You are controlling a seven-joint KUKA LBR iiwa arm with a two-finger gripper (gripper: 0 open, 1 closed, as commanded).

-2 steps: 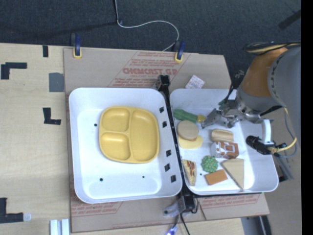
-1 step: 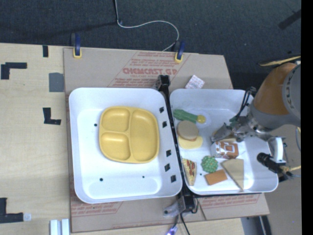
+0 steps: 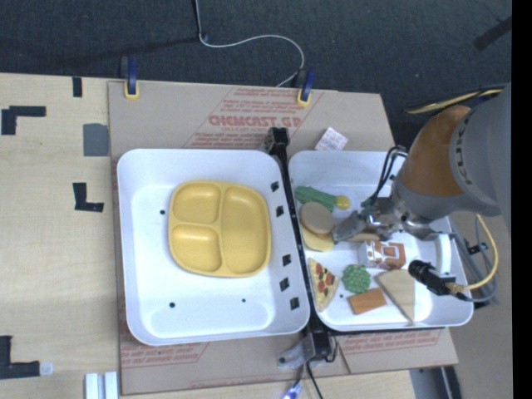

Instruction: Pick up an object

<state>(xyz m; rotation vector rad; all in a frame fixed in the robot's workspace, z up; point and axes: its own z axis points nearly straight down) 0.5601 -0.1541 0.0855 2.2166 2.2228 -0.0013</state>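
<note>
The right bin [image 3: 376,160] holds several toy foods: a green and yellow piece [image 3: 320,196], a round tan and yellow bun [image 3: 317,223], a pizza slice [image 3: 322,279], a green broccoli [image 3: 357,278], an orange block [image 3: 366,302], a pale wedge [image 3: 400,293] and a red and white carton [image 3: 386,253]. My gripper [image 3: 351,228] reaches in from the right, low over the bin's middle, its tips just right of the bun and above the carton. The view shows nothing between its fingers.
The left bin [image 3: 150,306] carries a yellow divided plate [image 3: 220,228]. A black divider with clips [image 3: 287,223] runs between the bins. A white tag [image 3: 332,140] lies on the cardboard behind the right bin. The arm's body [image 3: 453,165] overhangs the right bin's far edge.
</note>
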